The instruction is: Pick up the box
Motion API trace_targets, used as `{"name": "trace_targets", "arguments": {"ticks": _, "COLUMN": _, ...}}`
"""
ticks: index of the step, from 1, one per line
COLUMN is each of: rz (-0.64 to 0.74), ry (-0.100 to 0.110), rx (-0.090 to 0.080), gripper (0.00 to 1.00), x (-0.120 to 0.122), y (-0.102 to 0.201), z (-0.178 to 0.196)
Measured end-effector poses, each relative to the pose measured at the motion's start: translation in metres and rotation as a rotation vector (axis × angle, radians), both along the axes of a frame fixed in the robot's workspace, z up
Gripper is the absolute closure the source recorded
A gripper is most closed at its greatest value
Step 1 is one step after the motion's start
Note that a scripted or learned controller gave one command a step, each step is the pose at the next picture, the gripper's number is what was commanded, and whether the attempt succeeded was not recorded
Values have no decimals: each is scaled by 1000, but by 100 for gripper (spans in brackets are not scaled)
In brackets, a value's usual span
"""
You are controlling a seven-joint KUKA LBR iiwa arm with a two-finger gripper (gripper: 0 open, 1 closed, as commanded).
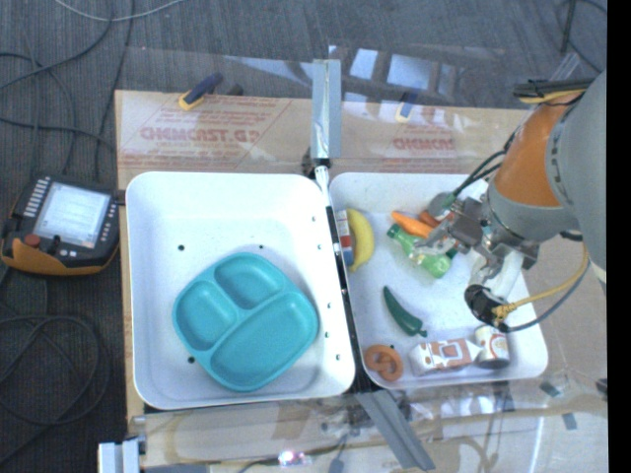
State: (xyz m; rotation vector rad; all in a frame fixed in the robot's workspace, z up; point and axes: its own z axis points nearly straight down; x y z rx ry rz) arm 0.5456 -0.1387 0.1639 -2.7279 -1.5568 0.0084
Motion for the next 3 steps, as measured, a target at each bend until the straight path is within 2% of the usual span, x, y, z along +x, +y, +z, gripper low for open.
{"name": "trace_targets", "arguments": {"ticks": 1, "rz": 34, "ry": 1, "rx": 0, "gripper": 0, "x": -1, "y": -4, "z": -10}}
{"name": "trace_targets", "arguments": {"ticks": 2, "rz": 128, "ry": -10, "rx": -1, "gripper": 0, "x": 31, "y": -49, "z": -75}}
{"name": "trace_targets", "arguments": {"ticks": 3, "rz": 130, "ry": -9, "rx": -5, "gripper": 100, "x": 30, "y": -49, "z": -66}}
